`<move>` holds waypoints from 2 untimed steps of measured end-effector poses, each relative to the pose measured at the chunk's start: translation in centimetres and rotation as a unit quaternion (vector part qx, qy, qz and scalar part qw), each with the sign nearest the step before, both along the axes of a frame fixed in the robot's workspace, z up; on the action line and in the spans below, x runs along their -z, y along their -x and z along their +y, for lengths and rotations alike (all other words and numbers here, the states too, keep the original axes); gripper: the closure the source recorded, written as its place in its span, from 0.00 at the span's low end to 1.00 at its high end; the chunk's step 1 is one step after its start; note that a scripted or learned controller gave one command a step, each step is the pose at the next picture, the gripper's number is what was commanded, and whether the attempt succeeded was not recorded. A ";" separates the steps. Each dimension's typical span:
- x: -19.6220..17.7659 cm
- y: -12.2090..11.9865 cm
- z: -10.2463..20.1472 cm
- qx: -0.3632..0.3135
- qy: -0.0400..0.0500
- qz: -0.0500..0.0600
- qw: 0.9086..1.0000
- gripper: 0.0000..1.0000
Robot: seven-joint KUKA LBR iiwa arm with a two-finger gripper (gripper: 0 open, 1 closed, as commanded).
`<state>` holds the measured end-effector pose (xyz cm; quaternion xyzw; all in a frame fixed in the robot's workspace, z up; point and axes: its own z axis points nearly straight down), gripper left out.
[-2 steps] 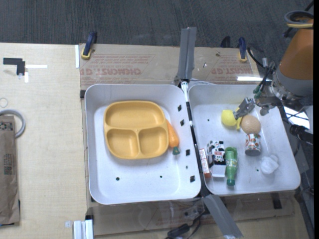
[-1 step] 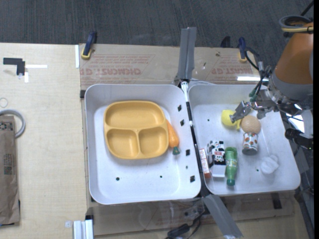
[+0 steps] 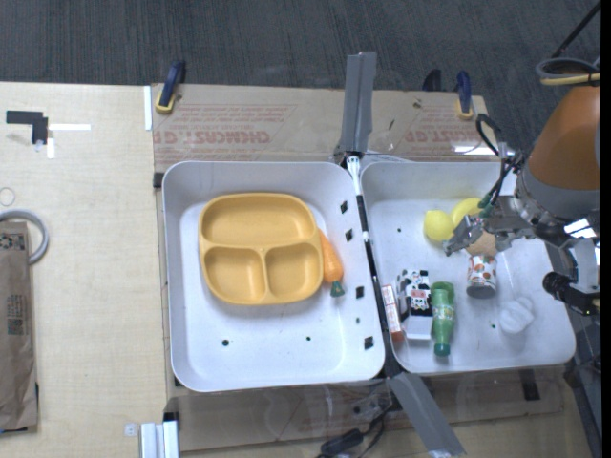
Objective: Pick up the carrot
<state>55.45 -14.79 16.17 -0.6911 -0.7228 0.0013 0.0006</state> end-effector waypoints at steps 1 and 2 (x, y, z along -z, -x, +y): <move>-1.4 0.5 3.3 0.014 0.000 0.000 1.000 0.00; 5.1 3.0 4.8 -0.031 0.001 -0.012 0.999 0.00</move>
